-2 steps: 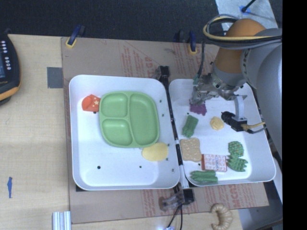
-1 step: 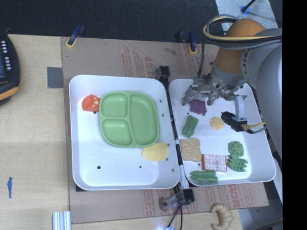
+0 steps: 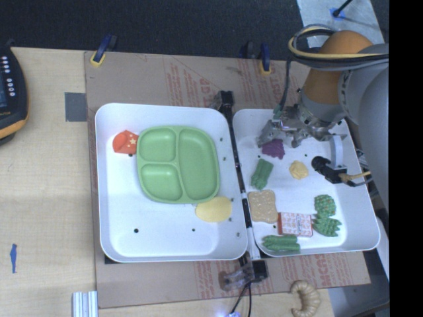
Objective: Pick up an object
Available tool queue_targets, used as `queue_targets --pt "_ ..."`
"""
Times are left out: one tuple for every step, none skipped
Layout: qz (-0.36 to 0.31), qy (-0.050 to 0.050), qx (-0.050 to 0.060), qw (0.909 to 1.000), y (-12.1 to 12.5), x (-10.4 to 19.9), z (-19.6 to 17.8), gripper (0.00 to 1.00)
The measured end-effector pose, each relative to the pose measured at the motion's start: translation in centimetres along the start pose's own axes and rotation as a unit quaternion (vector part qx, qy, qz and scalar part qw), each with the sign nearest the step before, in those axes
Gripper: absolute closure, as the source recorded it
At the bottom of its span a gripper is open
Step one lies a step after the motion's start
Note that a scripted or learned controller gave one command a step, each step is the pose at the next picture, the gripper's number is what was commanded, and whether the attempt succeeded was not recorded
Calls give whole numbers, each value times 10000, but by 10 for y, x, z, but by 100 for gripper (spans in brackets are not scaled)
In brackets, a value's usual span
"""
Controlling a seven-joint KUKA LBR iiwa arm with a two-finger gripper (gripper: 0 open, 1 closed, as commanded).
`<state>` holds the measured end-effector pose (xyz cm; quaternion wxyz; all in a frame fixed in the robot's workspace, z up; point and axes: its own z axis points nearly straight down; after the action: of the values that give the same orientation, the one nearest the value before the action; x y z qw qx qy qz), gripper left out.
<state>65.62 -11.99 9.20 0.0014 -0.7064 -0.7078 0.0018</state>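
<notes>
Overhead view of two shallow white plastic bins. The grey two-finger gripper (image 3: 281, 132) hangs low over the far end of the right bin (image 3: 360, 233), directly above a small purple moulded toy piece (image 3: 273, 149), which lies on the bin floor just beside the near edge of the tool. Whether the gripper's jaws are parted or closed cannot be told from this angle, and nothing is seen held between them.

The purple piece is judged the likeliest target — light, stiff, probably hollow plastic, smooth enough to slip if pinched off-centre. Its outline is lumpy and irregular (perhaps a bunch of grapes), so a hold across its narrower middle seems safest.

Alternatives lie well apart in the same bin: a green ridged toy pickle (image 3: 262, 174), a pale yellow rounded lump (image 3: 299, 170), a tan waffle-patterned toy cracker (image 3: 263, 205) — flat, hence hard to lift.

The left bin (image 3: 119, 243) holds a green three-compartment plate (image 3: 178, 164).
</notes>
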Motion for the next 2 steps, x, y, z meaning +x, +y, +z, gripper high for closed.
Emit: queue_targets --pt "-16 2 5 10000 0 9 0 0" --pt "-4 -2 -12 10000 0 2 0 0"
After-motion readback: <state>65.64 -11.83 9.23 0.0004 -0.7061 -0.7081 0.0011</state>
